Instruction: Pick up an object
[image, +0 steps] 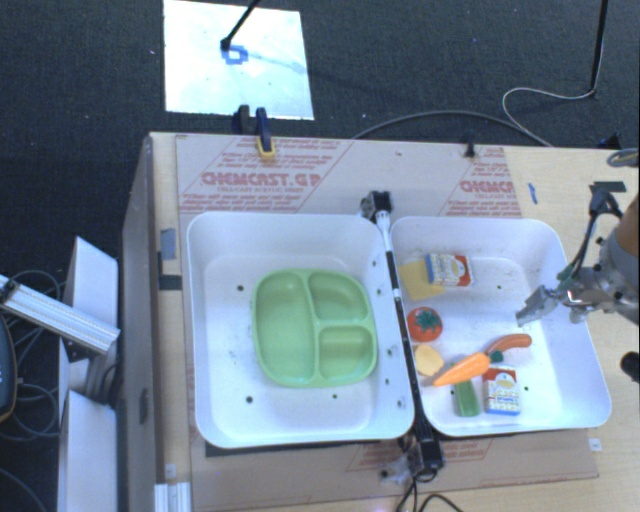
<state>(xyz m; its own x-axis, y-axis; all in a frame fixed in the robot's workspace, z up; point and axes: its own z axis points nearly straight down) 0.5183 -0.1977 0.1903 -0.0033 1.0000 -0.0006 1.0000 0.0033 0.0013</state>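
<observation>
While my gripper (532, 310) hung over the right bin (575, 262), I could not tell how it was set; nothing showed in it. Just beneath lay the sausage (508, 343) touching the carrot (462, 369). Crowded so, a descent might have nudged both away.

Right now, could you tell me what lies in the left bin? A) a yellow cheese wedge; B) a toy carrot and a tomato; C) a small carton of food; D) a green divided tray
D: the green divided tray sits in the left bin, while the carrot, tomato and other toy foods lie in the right bin.
</observation>
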